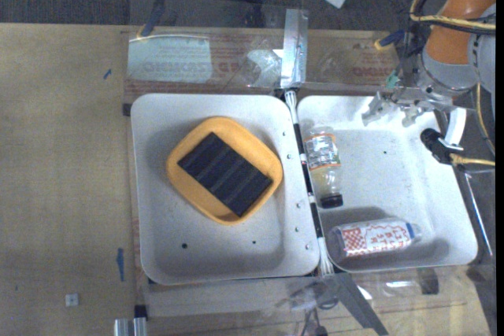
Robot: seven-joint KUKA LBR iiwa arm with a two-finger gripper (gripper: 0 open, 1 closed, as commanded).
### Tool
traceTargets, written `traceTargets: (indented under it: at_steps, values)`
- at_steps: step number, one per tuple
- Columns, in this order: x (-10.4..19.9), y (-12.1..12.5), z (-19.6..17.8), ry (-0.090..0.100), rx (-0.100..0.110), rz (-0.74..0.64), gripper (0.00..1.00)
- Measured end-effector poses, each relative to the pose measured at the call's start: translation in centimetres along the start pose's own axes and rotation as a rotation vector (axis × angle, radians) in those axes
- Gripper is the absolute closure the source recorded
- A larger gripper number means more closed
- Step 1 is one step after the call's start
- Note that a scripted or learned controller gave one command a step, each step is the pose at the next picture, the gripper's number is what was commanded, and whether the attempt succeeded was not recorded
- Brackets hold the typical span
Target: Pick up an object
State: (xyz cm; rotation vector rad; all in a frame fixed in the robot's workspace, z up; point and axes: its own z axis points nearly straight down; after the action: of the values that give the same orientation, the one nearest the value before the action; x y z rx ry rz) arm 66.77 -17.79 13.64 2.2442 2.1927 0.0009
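Claw (391, 108): above right bin's (394, 161) far edge, fingers spread, nothing between.
Bottle (324, 165): right bin, along left wall.
Tube (374, 237): right bin, near edge.
Yellow tray (224, 170): left bin (157, 193).

Two shallow white bins are set side by side, touching, on a tan wooden bench (55, 169), the left bin (150, 248) and right bin (465, 248), with clear plastic sheeting (169, 59) taped down just behind them.
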Motion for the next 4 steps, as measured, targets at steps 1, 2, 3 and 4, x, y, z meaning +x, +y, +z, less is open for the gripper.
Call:
traceTargets:
  at_steps: [1,2,3,4]
  values:
    - [6.5,-2.8,4.1,-0.006,-0.003,-0.019,0.00]
    - [3.2,-0.1,2.8,0.000,0.000,-0.028,0.00]
    - [-0.6,-1.5,-4.9,0.000,-0.001,-0.083,0.00]
    - [6.9,-0.1,4.9,0.001,-0.001,-0.194,0.00]
